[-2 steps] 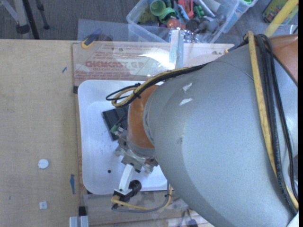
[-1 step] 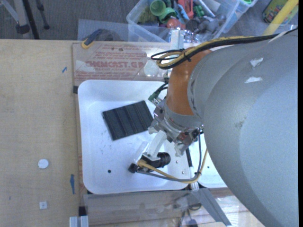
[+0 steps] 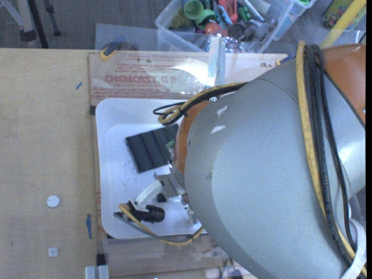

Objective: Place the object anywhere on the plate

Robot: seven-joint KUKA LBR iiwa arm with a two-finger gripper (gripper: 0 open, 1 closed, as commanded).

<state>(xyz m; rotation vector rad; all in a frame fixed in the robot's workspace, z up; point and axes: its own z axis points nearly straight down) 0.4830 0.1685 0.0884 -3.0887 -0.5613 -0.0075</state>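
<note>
Arm low over the white bin [image 3: 110,156], blocking most of my view.
I see a dark ribbed object [image 3: 148,149] lying flat in the bin's upper half. The gripper [image 3: 165,199] sits just below it, near the bin's bottom edge; I cannot tell its opening or whether it holds anything.

Clear tub [image 3: 174,25] of colourful toys [image 3: 224,7] beyond bench [image 3: 40,132].

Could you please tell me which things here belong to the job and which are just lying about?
Job in hand:
claw, over the white bin
black ribbed slab in that bin, probably the object

Lying about:
clear tub of toys beyond the bench
small white disc on the benchtop
clear printed sheet behind the bin
</note>
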